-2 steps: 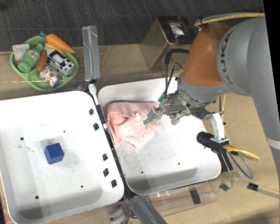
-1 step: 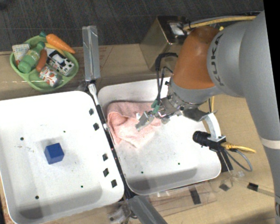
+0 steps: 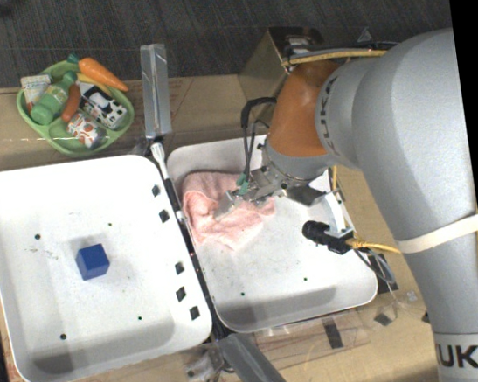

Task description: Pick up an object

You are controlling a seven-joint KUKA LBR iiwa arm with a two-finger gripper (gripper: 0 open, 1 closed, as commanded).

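A crumpled pink cloth [image 3: 215, 211] lies in the right bin [image 3: 276, 299], against its left wall near the back. My gripper [image 3: 243, 191] is low over the cloth's right edge, its metal tip touching the fabric. A blue cube [image 3: 93, 261] sits alone in the left bin [image 3: 13, 217], left of centre. The grey arm with its orange band reaches in from the right and hides the right bin's back right corner.
A green bowl [image 3: 41, 130] holding toy vegetables and small packets stands behind the left bin on the bench. A metal divider [image 3: 154, 92] runs between the two bins. The front half of the right bin is bare white floor.
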